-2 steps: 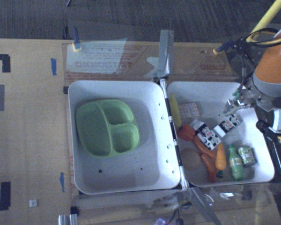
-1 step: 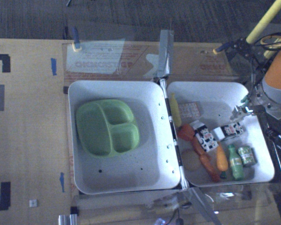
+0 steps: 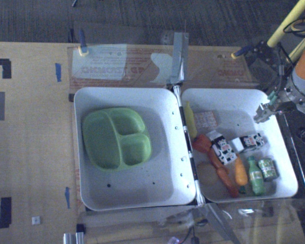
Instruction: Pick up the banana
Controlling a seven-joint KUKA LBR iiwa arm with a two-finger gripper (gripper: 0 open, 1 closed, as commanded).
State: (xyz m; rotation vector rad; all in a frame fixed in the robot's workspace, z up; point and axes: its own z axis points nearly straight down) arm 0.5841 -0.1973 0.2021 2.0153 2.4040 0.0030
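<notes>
We see banana [image 3: 190, 120] at frame centre, lying along left wall of right bin [image 3: 290, 156], touching nothing else. Gripper [image 3: 264, 113] hovers over bin's upper right rim, well apart from banana; finger spread we cannot tell.

Green three-compartment plastic tray [image 3: 117, 139] sits in the left white bin [image 3: 91, 187]. At three o'clock, two cow-patterned cartons [image 3: 223, 149], an orange carrot [image 3: 240, 173].

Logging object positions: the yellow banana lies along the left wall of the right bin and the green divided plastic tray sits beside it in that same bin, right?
Not quite. In the camera view the yellow banana does lie along the right white bin's left wall, but the green divided plastic tray sits in the left white bin.
</notes>
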